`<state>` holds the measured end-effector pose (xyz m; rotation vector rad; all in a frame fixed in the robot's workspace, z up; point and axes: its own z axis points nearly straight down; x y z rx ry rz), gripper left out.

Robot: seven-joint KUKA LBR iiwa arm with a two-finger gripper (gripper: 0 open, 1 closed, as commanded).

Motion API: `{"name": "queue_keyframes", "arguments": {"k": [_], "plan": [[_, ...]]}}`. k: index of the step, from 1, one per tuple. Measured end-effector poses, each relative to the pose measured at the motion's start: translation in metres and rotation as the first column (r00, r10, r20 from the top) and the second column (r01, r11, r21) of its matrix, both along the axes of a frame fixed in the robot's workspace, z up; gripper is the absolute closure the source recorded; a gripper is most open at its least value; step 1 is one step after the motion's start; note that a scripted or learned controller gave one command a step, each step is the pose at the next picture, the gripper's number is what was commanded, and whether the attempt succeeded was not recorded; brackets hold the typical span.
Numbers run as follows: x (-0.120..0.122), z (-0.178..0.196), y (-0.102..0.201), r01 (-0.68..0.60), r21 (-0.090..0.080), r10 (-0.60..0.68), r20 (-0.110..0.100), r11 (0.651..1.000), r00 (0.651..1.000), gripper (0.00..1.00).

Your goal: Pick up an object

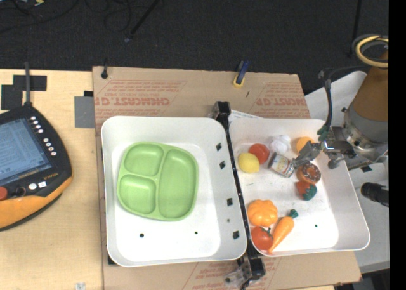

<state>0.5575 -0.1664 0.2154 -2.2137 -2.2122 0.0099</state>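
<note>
The right bin [342, 235] holds several toy foods. A red tomato [258, 152], a yellow lemon [248, 164], a white piece [279, 143] and a small can [281, 165] lie near its middle. A round red item [308, 172] and a strawberry [306, 190] sit further right, and an orange [302, 143] lies at the back. My gripper [320, 155] hangs over the bin's right part, just above and behind the round red item. It stands open, with nothing held between its fingers.
An orange pepper [262, 211], a carrot [283, 231] and another red fruit [261, 238] lie at the right bin's front. The left bin [127, 231] holds a green divided plate [158, 181]. A teach pendant [25, 162] rests at the far left.
</note>
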Motion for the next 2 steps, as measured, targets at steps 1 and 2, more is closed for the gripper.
{"name": "queue_keyframes", "arguments": {"k": [1,2], "plan": [[-0.009,-0.065,0.002,-0.003,0.001,0.003,-0.002,1.0,1.0,0.0],[0.0,-0.123,0.002,-0.003,0.001,0.003,0.0,1.0,1.0,0.0]]}}
